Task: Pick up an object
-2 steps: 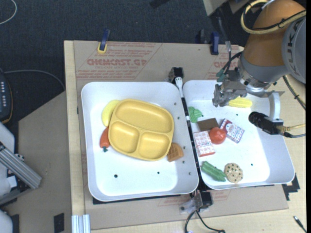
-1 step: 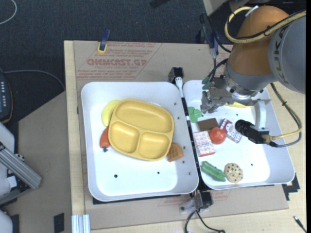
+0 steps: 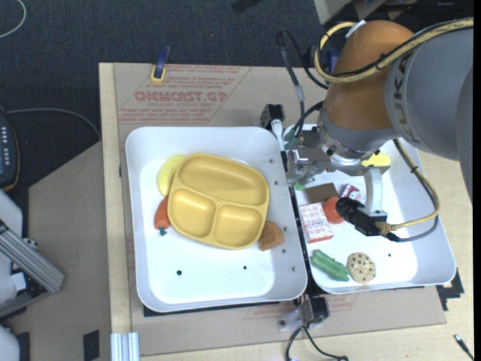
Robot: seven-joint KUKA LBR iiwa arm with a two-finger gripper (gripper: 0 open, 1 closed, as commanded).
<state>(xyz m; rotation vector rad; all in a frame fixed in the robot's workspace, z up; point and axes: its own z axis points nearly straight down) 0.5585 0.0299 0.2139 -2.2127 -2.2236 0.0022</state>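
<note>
Right bin near edge: cookie beside green pepper.
Right bin middle: red-white packet, tomato, brown block close together.
Left bin: yellow divided tray at centre, banana and red pepper at its left edge, brown pastry at its near right corner.
Tool: low over right bin's far left corner, above brown block; opening can't be judged.
Desk far edge: blue-yellow clamp.

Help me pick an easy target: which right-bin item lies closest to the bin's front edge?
The round cookie, at the front beside the green pepper; the printed packet lies farther back.
</note>
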